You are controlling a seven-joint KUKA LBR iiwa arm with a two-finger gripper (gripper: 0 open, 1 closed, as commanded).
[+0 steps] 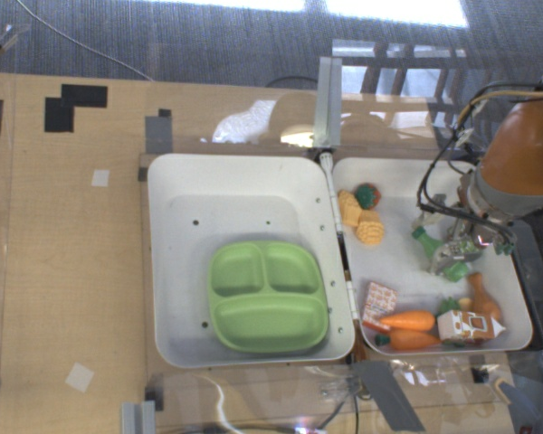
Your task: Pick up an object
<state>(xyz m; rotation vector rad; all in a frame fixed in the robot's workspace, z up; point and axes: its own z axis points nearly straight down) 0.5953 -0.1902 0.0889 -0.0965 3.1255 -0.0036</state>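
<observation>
My gripper (pixel 458 248) hangs low in the right bin (pixel 398 188), near its right wall, under the orange wrist band (pixel 522 149). It sits right over a green toy (pixel 427 240) whose other end pokes out below it; the gripper hides the toy's middle. Whether the toy is gripped is hidden. Other toys lie in this bin: two yellow corn pieces (pixel 369 232), a red and green ball (pixel 368 194), a pink packet (pixel 380 298), two carrots (pixel 407 321), a white and brown carton (pixel 467 327) and a brown drumstick (pixel 484 298).
The left bin (pixel 190 197) holds a green divided plate (pixel 267 295) at its front. A metal post (pixel 328 102) stands behind the wall between the bins. Cables (pixel 434 183) loop beside the wrist. Crumpled white plastic (pixel 244 123) lies behind the left bin.
</observation>
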